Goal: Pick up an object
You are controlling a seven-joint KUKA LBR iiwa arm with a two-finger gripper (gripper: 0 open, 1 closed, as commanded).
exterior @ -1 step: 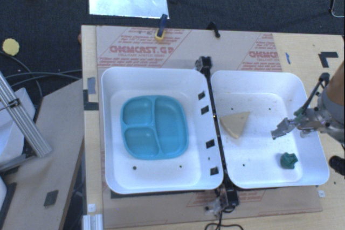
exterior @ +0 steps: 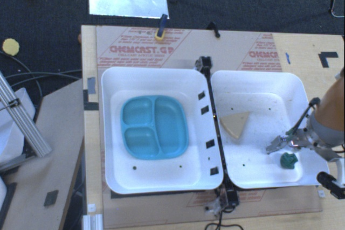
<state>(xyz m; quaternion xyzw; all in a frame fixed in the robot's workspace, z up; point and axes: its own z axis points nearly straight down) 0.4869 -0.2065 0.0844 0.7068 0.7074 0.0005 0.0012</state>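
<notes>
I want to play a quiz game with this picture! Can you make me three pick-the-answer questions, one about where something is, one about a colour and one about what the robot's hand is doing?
1. Where is the blue divided plate?
A. In the left bin
B. In the right bin
C. On the floor

2. What colour is the small lumpy object near the end effector?
A. Red
B. Green
C. Yellow

3. What is between the end effector's fingers?
A. The tan wedge
B. The plate
C. Nothing that can be seen

Answers:
1. A, the plate lies flat in the left bin.
2. B, it is green, on the right bin's floor.
3. C, the green object lies beside the end effector, and the wedge lies apart from it.
</notes>
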